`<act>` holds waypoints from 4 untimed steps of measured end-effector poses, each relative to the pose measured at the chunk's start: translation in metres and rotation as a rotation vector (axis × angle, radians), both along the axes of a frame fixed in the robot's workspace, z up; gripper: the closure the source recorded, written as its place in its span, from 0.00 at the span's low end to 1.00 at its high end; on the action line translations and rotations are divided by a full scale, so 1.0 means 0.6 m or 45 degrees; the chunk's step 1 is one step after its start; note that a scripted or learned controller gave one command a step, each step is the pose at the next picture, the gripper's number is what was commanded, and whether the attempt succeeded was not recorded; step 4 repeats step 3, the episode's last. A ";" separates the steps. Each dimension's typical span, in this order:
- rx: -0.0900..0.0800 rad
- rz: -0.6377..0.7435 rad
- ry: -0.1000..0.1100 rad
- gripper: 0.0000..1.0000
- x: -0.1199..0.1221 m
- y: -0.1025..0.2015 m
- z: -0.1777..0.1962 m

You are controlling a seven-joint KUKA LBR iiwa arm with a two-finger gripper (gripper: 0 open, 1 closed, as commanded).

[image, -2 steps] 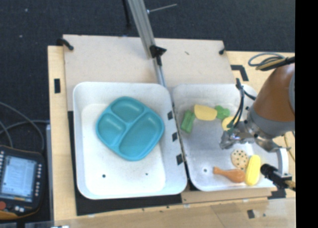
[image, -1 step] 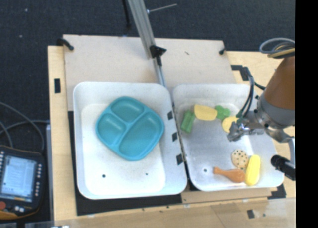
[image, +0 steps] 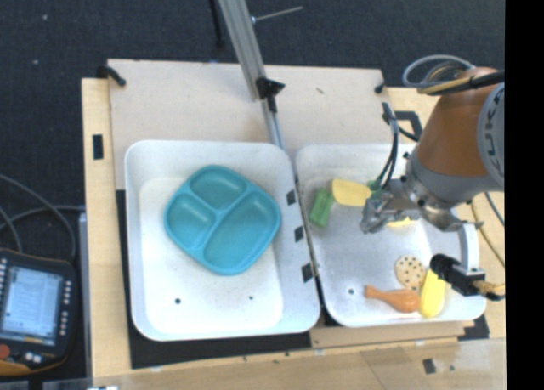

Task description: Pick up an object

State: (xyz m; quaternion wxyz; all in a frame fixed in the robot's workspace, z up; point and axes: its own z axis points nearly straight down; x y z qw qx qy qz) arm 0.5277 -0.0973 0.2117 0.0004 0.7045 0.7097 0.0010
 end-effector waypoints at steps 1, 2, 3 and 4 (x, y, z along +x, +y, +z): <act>0.001 0.001 -0.001 1.00 0.029 0.083 0.026; 0.001 0.000 -0.001 1.00 0.067 0.162 0.047; 0.000 0.000 0.001 1.00 0.081 0.237 0.049; 0.000 0.000 0.001 1.00 0.081 0.237 0.049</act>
